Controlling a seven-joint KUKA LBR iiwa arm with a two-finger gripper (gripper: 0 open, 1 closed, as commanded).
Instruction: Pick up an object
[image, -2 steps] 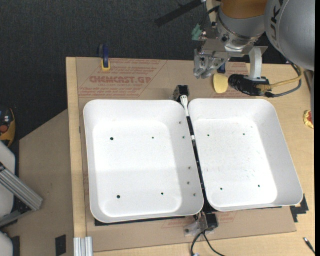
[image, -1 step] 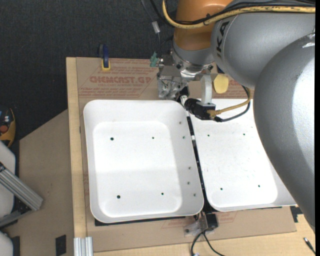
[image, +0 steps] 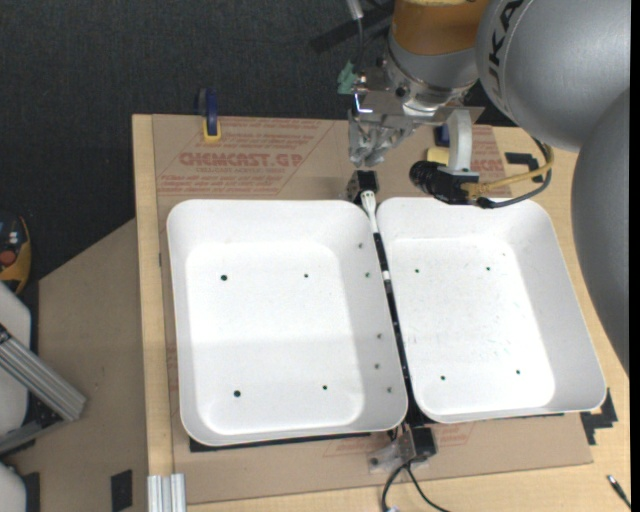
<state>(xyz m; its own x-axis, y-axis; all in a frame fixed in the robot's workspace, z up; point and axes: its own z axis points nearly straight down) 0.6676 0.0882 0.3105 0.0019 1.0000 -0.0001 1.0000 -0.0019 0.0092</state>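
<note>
My gripper (image: 368, 150) hangs above the far edge of the bench, over the seam where the two bins meet. It sits behind the back rims, over the cardboard rather than over either bin floor. The left bin (image: 200, 300) and the right bin (image: 560, 300) show bare white floors marked with a few small dark dots. I see nothing between the gripper and the bins.
A black strip with a small clamp (image: 362, 184) runs along the seam between the bins. A blue and yellow clamp (image: 209, 112) holds the cardboard base at the back left. The grey arm (image: 560, 60) fills the upper right.
</note>
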